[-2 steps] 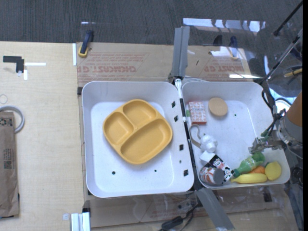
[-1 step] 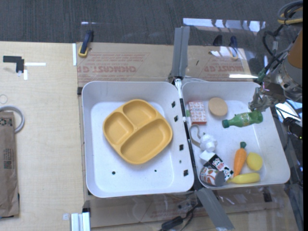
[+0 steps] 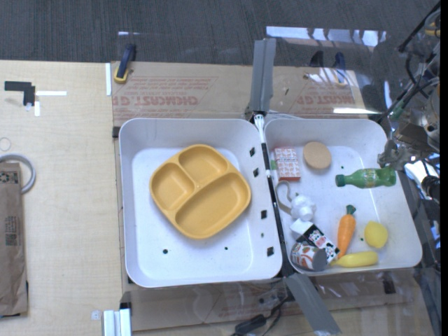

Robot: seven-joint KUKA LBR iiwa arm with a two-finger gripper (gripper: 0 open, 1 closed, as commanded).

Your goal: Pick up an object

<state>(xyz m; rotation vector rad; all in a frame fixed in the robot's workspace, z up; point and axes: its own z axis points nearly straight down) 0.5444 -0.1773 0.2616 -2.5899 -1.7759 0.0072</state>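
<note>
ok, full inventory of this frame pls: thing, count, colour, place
shallow white bins: 2, white, side by side on the bench
divided plastic plate: 1, yellow-orange, three compartments, in the left bin
small printed box: 1, red and white, right bin, far left part
round flat disc: 1, tan, right bin, far side
toy plastic bottle: 1, green, lying on its side, right bin, right part
toy carrot: 1, orange with green top, right bin, near part
toy lemon: 1, yellow, right of the carrot
toy banana: 1, yellow, near wall of right bin
cow-print carton: 1, white, black and red, near left corner of right bin
gripper: 1, grey, above right bin's right edge, by the bottle's cap end
</note>
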